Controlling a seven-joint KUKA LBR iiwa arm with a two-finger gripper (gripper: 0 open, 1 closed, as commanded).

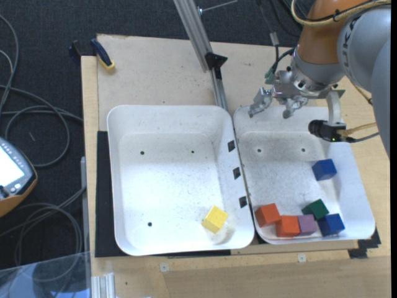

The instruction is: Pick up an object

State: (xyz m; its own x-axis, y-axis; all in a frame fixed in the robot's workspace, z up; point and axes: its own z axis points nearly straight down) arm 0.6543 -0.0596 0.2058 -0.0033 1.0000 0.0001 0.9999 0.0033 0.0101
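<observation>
- Grey arm's two-finger metal gripper [273, 108] hangs over the far rim of the right shallow white plastic bin [356, 166], at about 12 o'clock of that bin; fingers spread wide, nothing between them.
- Judged: it sits high and apart from every block, so no pick is under way yet; it looks like a hover pose before a descent.
- Task names no one object, so any block could serve. Nearest to the gripper is the lone blue cube [324, 169], at about 3 o'clock in the right bin, well apart from the others, with free space on its sides for the fingers.
- The rest crowd the near rim, 5 to 6 o'clock: orange cube [268, 214], second orange block [288, 226], purple block [307, 224], dark green block [317, 208], darker blue cube [332, 224]. Several touch or sit just beside each other, so they are likely harder to grip cleanly.
- Left shallow white plastic bin [118, 135] holds one yellow cube [215, 218] at about 5 o'clock, near its near wall, tilted a little; far from the gripper.
- Blocks look small, matte and hard-edged, so probably rigid.
- Both bin floors are speckled with dark marks.
</observation>
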